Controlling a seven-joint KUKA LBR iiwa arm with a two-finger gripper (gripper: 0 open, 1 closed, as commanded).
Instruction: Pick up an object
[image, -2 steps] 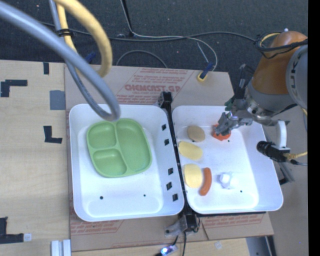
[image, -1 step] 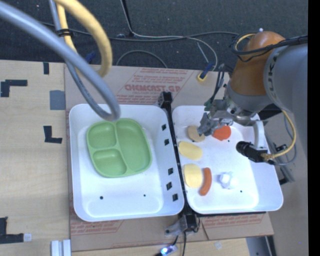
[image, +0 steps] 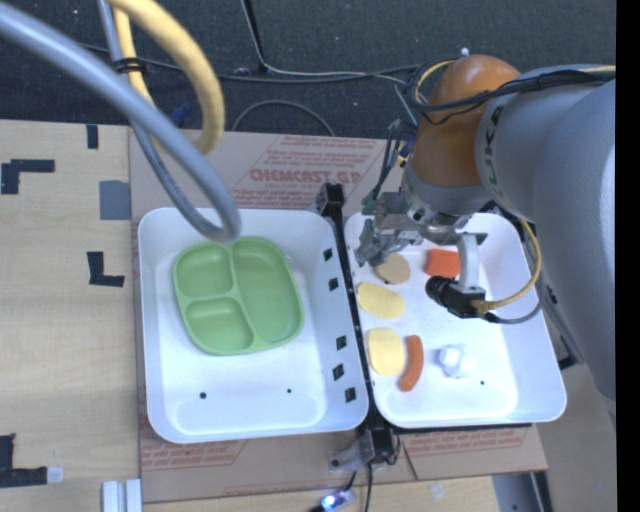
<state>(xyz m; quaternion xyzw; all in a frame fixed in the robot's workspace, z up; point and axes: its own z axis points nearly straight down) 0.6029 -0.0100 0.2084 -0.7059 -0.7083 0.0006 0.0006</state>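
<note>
Orange sausage (image: 411, 363) beside yellow piece (image: 384, 350), claw (image: 378, 243) above.

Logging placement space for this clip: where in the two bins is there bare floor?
Left bin: bare strip in front of the green divided plate. Right bin: bare front right corner beyond the small white object. Crowded: its left side, around the gripper.

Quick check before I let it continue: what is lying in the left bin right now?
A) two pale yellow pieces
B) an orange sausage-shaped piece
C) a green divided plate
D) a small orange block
C: the green divided plate lies in the left bin, while the sausage-shaped piece, the orange block and the yellow pieces all lie in the right bin.
</note>
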